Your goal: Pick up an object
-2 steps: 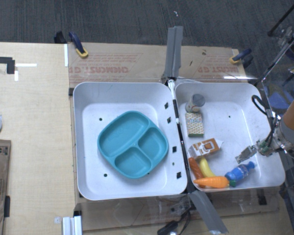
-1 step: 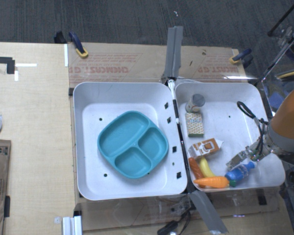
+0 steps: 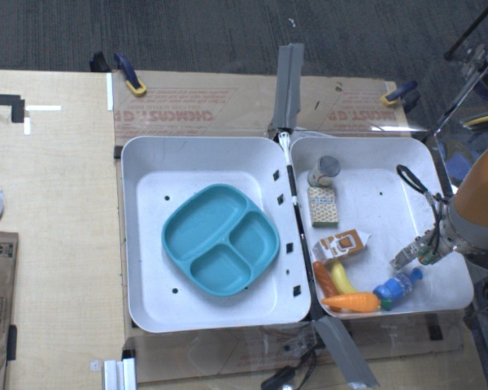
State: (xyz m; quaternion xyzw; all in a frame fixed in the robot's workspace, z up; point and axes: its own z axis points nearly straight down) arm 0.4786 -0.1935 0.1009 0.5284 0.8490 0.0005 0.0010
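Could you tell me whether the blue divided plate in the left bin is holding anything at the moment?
Empty. The blue divided plate lies flat in the left bin, and all three of its compartments show only bare blue surface.

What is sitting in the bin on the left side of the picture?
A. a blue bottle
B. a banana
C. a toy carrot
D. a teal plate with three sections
D: the teal divided plate lies by itself in the left bin, while the toy carrot, banana and blue bottle are in the right bin.
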